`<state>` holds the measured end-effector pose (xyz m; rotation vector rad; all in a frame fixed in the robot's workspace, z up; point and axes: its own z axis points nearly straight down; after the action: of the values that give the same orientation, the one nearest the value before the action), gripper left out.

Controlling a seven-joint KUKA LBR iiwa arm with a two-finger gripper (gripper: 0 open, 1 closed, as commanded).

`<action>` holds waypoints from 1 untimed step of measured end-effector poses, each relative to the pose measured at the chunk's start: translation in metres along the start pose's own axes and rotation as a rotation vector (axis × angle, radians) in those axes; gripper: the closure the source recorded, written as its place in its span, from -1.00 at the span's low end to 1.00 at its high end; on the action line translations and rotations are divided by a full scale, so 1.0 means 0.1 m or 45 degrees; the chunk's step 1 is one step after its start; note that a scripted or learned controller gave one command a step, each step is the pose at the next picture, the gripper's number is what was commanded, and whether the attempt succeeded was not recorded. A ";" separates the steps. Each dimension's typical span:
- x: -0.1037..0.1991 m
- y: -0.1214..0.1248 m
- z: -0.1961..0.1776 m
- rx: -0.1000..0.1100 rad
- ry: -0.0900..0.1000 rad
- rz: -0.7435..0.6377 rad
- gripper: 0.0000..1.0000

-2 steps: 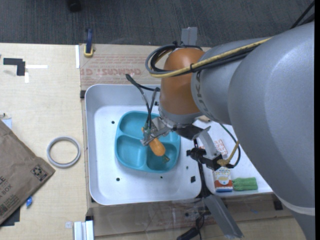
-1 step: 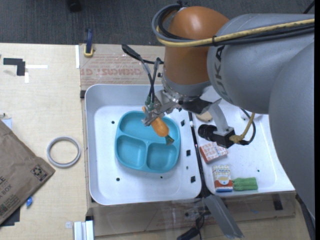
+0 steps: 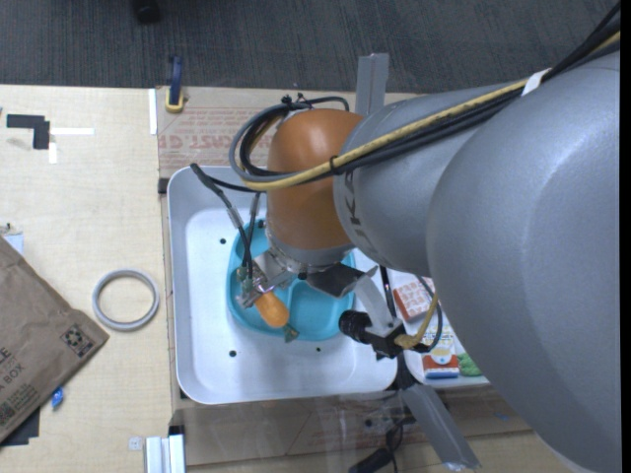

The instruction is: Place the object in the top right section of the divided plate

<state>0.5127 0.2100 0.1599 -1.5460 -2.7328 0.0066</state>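
Plastic of a bright blue shows in the left white bin (image 3: 197, 294), where the divided plate (image 3: 314, 321) lies on the bin floor, largely hidden under the grey arm (image 3: 513, 244) and its orange band (image 3: 308, 180). The tool (image 3: 258, 286) hangs low over the plate's left part, and an orange object (image 3: 271, 309) sits just below its metal tip, touching or nearly touching it, over the blue surface. Whether the object is gripped or merely lying on the plate cannot be told, and the tool's state, released or clenched, cannot be told either, since the arm's body covers it from above. Which section of the plate the object is in cannot be made out, because the dividers are hidden. Black cables (image 3: 246, 151) loop around the orange band and trail down beside the tool into the bin. The right bin is almost wholly covered by the arm; a colourful printed item (image 3: 434, 348) with red, white, blue and green patches shows at its near edge. On the bench (image 3: 89, 205) left of the bins lie a grey tape ring (image 3: 126, 298) and, near it, a brown cardboard box (image 3: 35, 348) at the frame's edge, both well apart from the plate.
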 end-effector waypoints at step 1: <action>-0.71 -0.20 0.36 -0.001 0.000 -0.160 1.00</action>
<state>0.5318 0.1390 0.1243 -1.3718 -2.8243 0.0054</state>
